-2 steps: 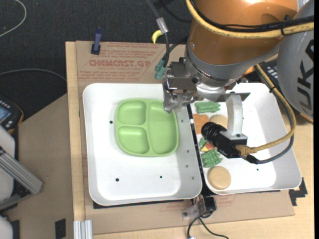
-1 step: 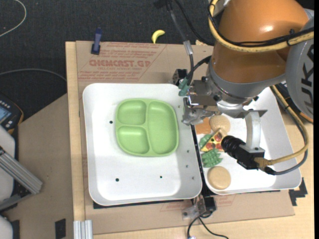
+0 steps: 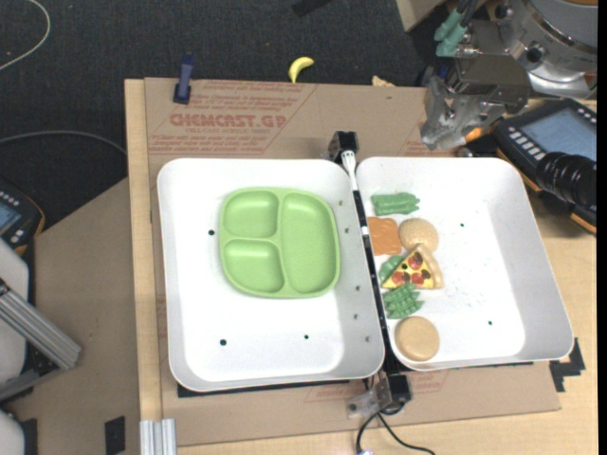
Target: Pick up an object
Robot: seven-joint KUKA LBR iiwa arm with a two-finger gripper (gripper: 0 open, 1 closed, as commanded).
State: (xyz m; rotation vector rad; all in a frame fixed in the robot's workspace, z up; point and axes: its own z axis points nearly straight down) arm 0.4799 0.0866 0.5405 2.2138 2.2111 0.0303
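Six toy foods lie along the 9 o'clock side of the right bin: a green pod, an orange slab, a tan round, a pizza slice, green beans and a bun. At the bin's 12 o'clock, past its rim, hangs the gripper, jaws' spread not discernible. Toward 9 o'clock, the left bin holds a green divided plate.

Open floor right of toy food
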